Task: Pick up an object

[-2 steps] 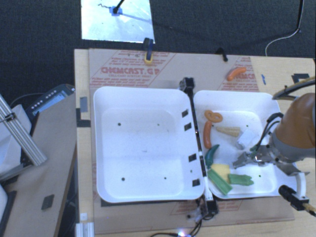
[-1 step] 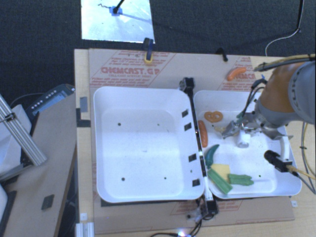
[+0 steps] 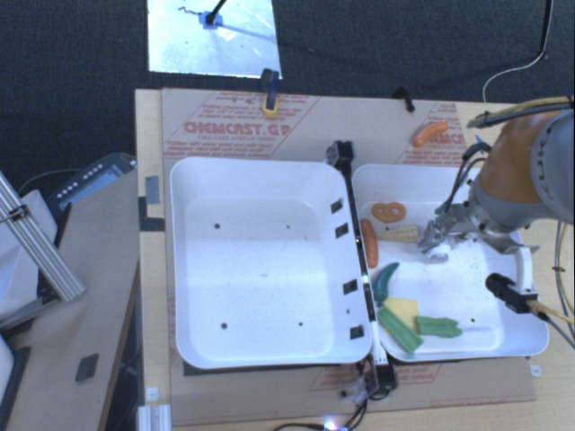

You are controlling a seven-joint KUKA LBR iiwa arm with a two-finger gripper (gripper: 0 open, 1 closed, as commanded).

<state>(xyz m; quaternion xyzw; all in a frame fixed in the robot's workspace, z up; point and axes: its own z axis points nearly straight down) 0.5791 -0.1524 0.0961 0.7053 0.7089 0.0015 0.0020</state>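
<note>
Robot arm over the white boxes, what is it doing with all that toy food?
The grey and orange robot arm reaches into the right white bin, its hand low beside a pale beige stick. Nearby lie a brown pretzel, an orange sausage, a teal curved pepper, a yellow block and green pieces. It is trying to pick something up. Nothing visible is lifted.
</note>
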